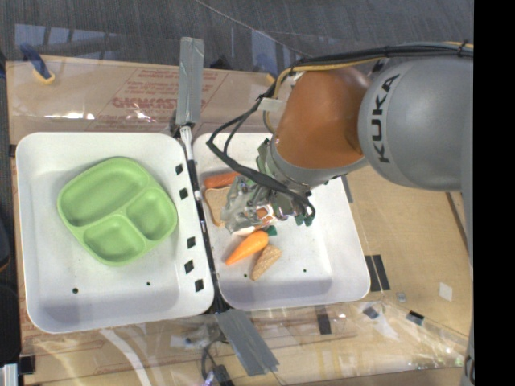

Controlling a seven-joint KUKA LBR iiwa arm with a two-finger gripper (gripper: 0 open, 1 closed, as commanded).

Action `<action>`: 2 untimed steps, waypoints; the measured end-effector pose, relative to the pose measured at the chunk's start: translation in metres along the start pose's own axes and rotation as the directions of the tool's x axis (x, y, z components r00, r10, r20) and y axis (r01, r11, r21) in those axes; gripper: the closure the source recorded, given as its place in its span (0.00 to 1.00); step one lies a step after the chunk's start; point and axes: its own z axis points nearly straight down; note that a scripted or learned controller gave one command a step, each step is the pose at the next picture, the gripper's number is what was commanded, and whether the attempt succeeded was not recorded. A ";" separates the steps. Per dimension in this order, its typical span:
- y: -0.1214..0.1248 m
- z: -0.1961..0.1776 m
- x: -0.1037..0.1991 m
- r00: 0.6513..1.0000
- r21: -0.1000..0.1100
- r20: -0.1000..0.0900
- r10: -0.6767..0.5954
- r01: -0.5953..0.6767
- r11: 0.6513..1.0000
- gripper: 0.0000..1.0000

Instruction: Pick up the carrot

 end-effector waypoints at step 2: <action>-0.070 -0.048 0.036 0.930 0.002 -0.002 -0.368 0.368 0.930 1.00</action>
